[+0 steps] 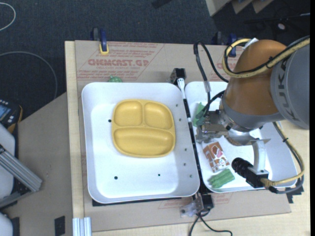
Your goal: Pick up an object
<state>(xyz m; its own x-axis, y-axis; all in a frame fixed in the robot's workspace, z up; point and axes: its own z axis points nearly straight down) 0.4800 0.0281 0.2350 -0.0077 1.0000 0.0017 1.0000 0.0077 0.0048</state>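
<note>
One red packet (215,156), long axis near-vertical, top tilted left.

We count two white bins: the left bin (93,146) and the right bin (285,156). One yellow divided plate (143,128). One red-and-white packet (215,156). Two green items: one (221,179) low, another (200,113) partly hidden.
</note>
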